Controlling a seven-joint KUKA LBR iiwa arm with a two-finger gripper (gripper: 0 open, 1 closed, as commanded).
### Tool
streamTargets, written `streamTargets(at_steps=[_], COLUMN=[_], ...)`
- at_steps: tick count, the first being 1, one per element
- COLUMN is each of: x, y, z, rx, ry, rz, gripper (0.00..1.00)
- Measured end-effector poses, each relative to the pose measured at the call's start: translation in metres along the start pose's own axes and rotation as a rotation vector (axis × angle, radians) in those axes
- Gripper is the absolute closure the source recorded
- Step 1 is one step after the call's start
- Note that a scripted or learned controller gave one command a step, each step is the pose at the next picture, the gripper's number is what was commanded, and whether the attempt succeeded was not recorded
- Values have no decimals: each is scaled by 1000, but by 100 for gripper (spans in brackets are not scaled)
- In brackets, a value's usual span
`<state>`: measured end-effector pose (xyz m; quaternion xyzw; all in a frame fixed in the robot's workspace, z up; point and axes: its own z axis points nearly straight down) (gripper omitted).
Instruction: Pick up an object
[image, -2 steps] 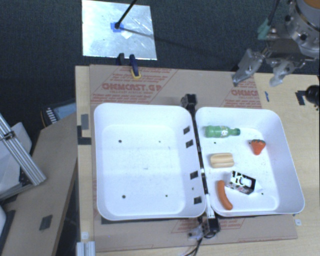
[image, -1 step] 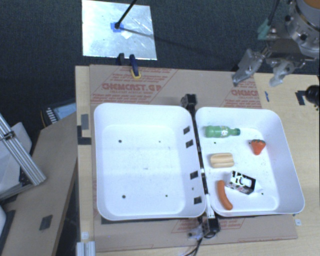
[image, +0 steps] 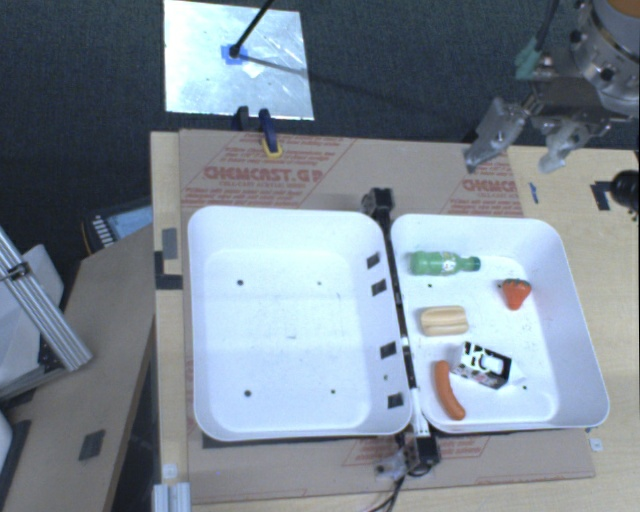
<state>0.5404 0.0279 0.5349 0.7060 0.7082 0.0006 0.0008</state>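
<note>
Hovering above the bench's far edge, my pincer (image: 520, 140) hangs with fingers spread apart, gripping nothing; the green bottle (image: 444, 264) lies toward seven o'clock from it, in the right bin (image: 575, 300), long axis running three-to-nine; glossy green, cap pointing right.

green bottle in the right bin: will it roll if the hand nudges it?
Probably. The green bottle lies on its side and looks round, so a sideways nudge may roll it. It looks like smooth plastic, possibly slippery. It seems small and likely light.
</note>
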Motion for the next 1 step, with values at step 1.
streamTargets(at_steps=[1], x=[43], y=[-26], z=[207], rx=[17], ry=[-1], rz=[-2], gripper=[0])
